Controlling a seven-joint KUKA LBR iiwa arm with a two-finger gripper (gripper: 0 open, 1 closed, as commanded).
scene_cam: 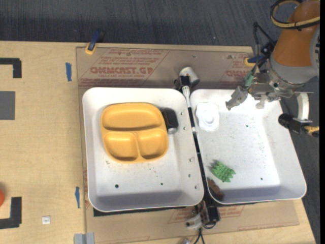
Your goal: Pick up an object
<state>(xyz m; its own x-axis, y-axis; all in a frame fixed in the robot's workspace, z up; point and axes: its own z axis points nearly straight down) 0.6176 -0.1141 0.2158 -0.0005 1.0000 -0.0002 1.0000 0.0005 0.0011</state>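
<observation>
Camera view looks down on two shallow white bins side by side. Right bin [284, 187] holds three small things: a green knobbly toy [222, 172] lying low near the front, a white rounded plastic piece [207, 117] near the back left corner, and a small brown object [215, 188] at the front left corner, against the wall. Between them the floor of this bin is smooth, with tiny dark specks, and there is wide open room in its middle and right part.

Claw [252, 96] hangs over the back edge of the right bin, apart from all three things. It is of grey metal, and nothing sits between its fingers; how wide they stand I cannot tell from this slant. Above it is the orange band of the arm [294, 29].

Left bin [96, 187] carries a yellow divided tray [135, 131] with three rounded compartments, glossy, and a black block [170, 120] touching its right side. Free floor remains along the front of this bin.

Both bins rest on a brown cardboard sheet [127, 67] on the pale wooden worktop [40, 136].
</observation>
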